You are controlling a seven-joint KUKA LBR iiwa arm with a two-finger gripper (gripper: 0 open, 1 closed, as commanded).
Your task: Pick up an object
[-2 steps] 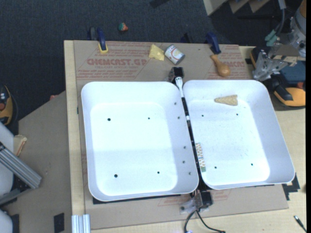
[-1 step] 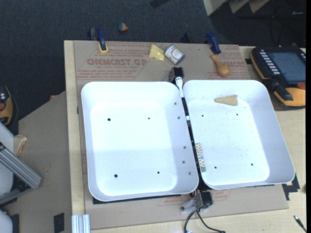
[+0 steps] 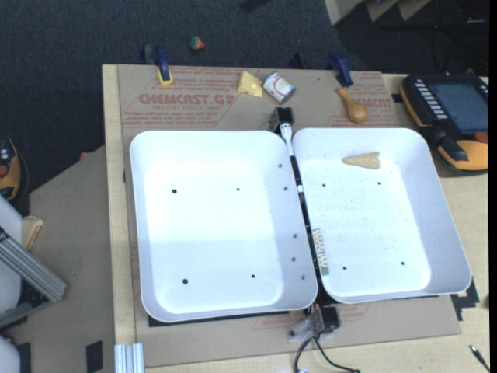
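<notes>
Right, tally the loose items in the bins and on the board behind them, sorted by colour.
Tan: 2, a flat tan piece in the right bin and a tan pear-shaped piece on the board.
Yellow: 1, a yellow wedge on the board.
White: 1, a small white block beside the wedge.
Total: 4

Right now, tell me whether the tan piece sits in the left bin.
No, the tan piece lies in the right bin, near its far edge.

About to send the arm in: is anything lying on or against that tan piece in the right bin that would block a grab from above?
Nothing visible does. The tan piece lies alone near the right bin's far edge, uncovered.
</notes>
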